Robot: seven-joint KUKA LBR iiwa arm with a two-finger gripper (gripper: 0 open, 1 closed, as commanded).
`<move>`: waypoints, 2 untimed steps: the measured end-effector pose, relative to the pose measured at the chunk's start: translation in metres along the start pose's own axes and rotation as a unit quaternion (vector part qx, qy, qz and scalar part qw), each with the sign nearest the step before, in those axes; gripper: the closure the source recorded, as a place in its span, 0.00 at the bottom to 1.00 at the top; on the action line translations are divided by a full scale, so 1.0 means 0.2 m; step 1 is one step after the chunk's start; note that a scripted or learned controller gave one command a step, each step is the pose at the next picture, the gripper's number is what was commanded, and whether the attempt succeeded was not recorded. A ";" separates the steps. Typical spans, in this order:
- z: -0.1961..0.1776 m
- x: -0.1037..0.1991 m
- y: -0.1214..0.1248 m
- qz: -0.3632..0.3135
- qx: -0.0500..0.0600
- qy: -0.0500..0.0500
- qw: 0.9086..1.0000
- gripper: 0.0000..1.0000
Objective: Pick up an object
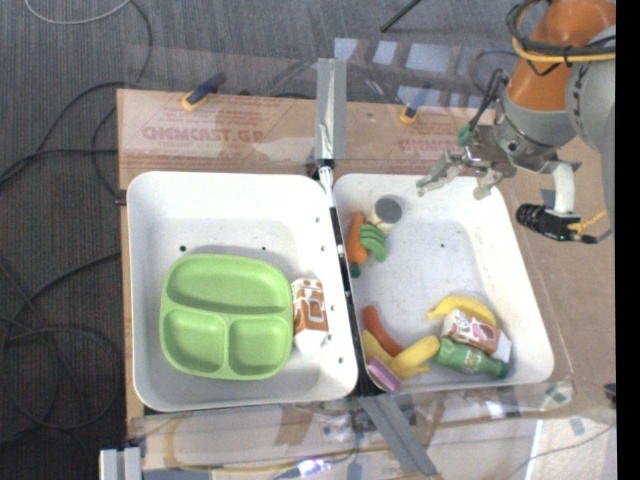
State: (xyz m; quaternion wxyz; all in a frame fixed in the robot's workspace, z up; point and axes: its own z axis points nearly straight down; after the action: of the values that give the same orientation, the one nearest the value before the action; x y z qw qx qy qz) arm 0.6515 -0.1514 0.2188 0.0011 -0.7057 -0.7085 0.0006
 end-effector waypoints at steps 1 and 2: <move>0.26 0.04 -0.45 -0.104 0.000 0.000 0.995 0.00; 0.22 0.04 -0.45 -0.103 0.000 0.001 0.995 1.00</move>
State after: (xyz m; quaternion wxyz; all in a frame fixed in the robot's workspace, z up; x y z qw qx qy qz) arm 0.5610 -0.1446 0.1751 0.0017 -0.6288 -0.7776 0.0002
